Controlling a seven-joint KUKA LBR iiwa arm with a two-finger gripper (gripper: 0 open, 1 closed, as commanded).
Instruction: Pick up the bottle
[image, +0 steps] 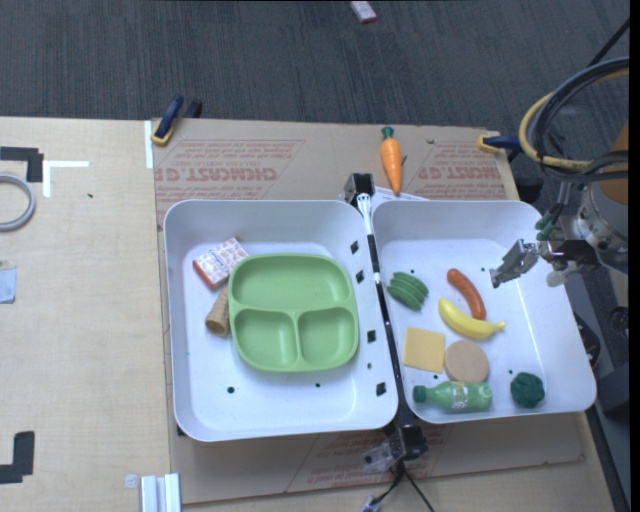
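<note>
The bottle (455, 397) is green with a pale label and lies on its side near the front wall of the right bin (560, 330), cap pointing left. My gripper (510, 266) hangs over the right rear part of that bin, well behind the bottle and apart from it. Its fingers look slightly open and hold nothing.
Around the bottle lie a tan disc (466, 361), a yellow cheese slice (424, 349), broccoli (527, 390), a banana (470, 320), a red sausage (466, 292) and a green vegetable (408, 289). The left bin (190, 380) holds a green divided plate (295, 310). A carrot (390, 158) lies behind the bins.
</note>
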